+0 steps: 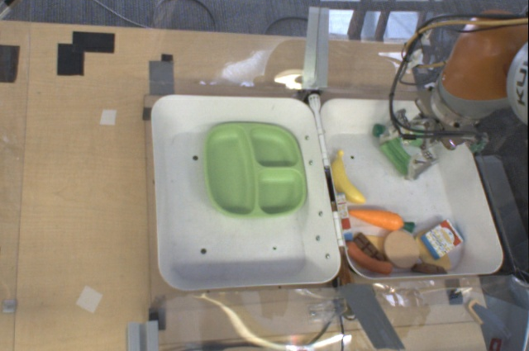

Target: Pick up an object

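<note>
My gripper (pixel 419 158) hangs low over the back part of the right bin (pixel 463 192), under the orange-banded wrist (pixel 479 64). A green object (pixel 394 148) lies just left of the gripper, touching or nearly touching it; I cannot tell whether it is gripped. Toward the bin's front lie a yellow banana (pixel 345 180), an orange carrot (pixel 377 218), a brown sausage (pixel 369 257), a round tan piece (pixel 401 249) and a small colourful carton (pixel 439 240).
The left bin (pixel 178 242) holds a green divided plate (pixel 253 168). A metal post (pixel 316 44) stands behind the seam between the bins. Cables loop around the wrist.
</note>
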Controlling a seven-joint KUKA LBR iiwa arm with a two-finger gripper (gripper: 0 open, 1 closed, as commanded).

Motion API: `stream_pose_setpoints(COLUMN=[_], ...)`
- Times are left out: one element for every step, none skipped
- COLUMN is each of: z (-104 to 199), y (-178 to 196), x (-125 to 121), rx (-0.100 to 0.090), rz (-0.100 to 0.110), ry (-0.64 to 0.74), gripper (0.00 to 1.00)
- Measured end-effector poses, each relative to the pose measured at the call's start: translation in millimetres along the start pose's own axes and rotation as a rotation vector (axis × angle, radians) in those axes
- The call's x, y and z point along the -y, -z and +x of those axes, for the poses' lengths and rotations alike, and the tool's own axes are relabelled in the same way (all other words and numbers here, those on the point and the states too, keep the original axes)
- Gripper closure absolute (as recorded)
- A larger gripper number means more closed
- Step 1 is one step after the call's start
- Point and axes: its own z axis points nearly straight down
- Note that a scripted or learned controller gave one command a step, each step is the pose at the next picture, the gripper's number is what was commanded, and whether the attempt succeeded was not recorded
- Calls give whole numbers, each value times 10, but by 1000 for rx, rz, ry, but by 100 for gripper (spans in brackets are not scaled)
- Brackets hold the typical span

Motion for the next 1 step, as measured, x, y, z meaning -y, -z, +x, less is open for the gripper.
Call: stream_pose_setpoints(z=[-290], y=[-53], x=[-368], rx=[-23], rz=[-7], ry=[30], gripper=[0])
